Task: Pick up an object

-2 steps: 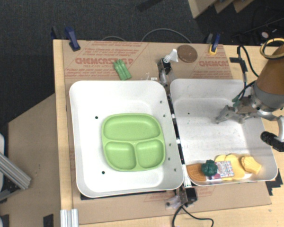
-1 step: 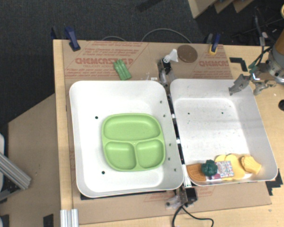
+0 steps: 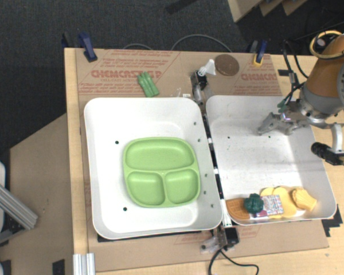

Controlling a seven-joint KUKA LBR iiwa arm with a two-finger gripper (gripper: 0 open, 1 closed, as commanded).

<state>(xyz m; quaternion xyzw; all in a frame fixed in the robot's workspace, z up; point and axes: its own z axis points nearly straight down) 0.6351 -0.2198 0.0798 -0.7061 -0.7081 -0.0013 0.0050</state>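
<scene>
1. Locate the arm (image 3: 327,76) at the right edge of the view. It reaches in over the upper part of the right bin (image 3: 258,165).
2. Locate the gripper (image 3: 280,124) above the bare upper floor of the right bin. You cannot tell from this view whether the fingers are released or clenched. Nothing is visible between them.
3. Find the objects to pick along the near wall of the right bin, well apart from the gripper:
   - a dark green toy (image 3: 253,203), resting partly on a brown flat piece (image 3: 236,209);
   - a yellow block with printed markings (image 3: 274,203), just right of the green toy;
   - a tan bread-like piece (image 3: 304,199), at the right end of the group.
4. Note the left bin (image 3: 103,153). It holds a light green divided tray (image 3: 160,171), lying flat near the middle, with one long compartment at the far side and two smaller ones at the near side.
5. Note the counter (image 3: 126,67) beyond the bins. It carries a small green object (image 3: 148,85) and a brown disc (image 3: 226,65), both outside the bins.
</scene>
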